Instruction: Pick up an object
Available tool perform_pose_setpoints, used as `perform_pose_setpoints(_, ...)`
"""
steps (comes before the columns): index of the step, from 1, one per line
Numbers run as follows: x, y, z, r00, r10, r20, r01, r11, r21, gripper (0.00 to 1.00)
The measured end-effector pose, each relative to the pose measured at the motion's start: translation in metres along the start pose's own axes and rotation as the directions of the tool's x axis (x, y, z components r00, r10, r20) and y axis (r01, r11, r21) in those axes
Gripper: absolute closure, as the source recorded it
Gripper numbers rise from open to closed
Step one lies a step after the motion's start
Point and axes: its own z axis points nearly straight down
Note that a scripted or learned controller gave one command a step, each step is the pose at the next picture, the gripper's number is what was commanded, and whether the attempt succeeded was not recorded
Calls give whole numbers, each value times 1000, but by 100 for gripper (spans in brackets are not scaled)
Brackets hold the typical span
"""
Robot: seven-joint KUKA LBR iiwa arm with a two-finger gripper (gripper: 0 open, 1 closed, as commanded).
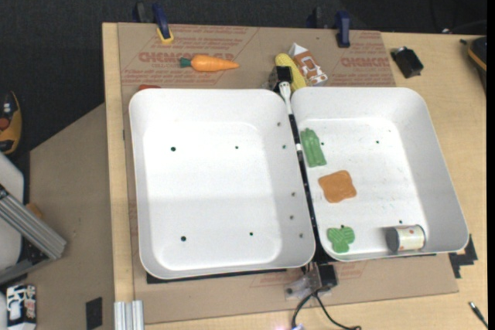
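Note:
The right bin holds a long green piece near its left wall, a flat orange piece in the middle, a green broccoli-like piece at the front, and a small grey and yellow can lying on its side at the front right. The left bin is white with a few dark dots on its floor.
A toy carrot lies on the board behind the left bin. A yellow banana-like toy and a small orange-and-white packet lie behind the seam between the bins. Blue clamps sit at the board's back edge.

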Motion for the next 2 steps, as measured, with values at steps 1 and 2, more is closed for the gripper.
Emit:
perform_pose_setpoints(1, -53, 2, -8, 1000, -7, -1, 7, 1000, 2, 100)
perform_pose_setpoints(2, 48, 3, -36, 1000, -24, -6, 24, 1000, -1, 100)
